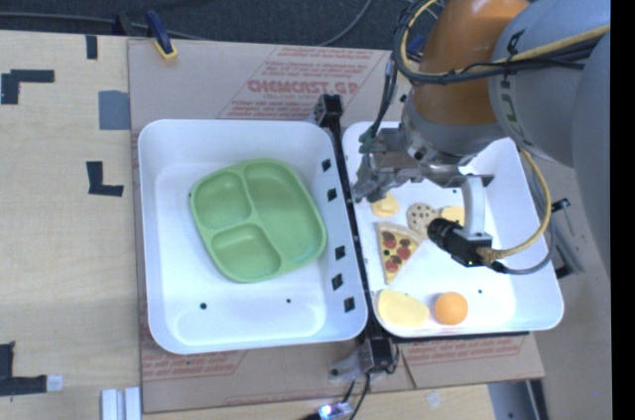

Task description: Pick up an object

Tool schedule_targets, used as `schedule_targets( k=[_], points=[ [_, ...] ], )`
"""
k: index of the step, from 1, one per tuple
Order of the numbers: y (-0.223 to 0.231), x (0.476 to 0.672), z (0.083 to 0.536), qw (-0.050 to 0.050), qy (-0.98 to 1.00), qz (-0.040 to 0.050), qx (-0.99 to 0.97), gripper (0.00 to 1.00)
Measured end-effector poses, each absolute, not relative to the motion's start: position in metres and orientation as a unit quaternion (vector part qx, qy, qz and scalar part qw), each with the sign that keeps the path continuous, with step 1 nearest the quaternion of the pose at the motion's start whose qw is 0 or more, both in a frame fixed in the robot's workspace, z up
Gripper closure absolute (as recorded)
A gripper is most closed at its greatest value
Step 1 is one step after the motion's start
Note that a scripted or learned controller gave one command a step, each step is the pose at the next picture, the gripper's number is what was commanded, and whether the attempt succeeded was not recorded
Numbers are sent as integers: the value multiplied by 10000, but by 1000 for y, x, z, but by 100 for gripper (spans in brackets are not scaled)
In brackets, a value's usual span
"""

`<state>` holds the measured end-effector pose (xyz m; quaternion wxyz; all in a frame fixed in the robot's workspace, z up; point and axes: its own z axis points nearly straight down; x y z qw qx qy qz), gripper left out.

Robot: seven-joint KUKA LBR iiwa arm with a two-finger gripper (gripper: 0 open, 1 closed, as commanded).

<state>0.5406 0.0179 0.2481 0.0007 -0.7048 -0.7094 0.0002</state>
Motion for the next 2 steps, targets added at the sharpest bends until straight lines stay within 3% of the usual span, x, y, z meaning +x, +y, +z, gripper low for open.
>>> schedule_targets(
  k=[2],
  points=[
    [103,557,231,5,-7087,11,-7055,100]
  ],
)
